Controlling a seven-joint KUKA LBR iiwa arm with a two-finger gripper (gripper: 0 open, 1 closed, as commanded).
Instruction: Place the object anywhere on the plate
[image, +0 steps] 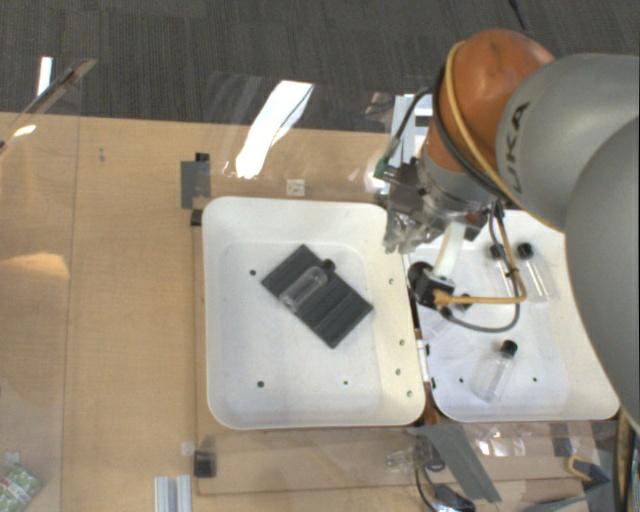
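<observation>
The vial (306, 284) already lies on the dark plate (318, 296) in the left bin (300, 400), down-left of the tool (405, 232) over the seam. Can't tell the tool's state from here.

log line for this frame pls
arm: over seam between bins | gripper: fingers unclear | dark ribbed plate: left bin | clear vial: on plate | black-capped vial: right bin

A dark ribbed plate (318, 296) lay tilted in the left bin (230, 390) with a clear vial (305, 284) on it. The arm (540, 110) hung over the bins' seam; another vial (495, 370) lay in the right bin (590, 400).
</observation>
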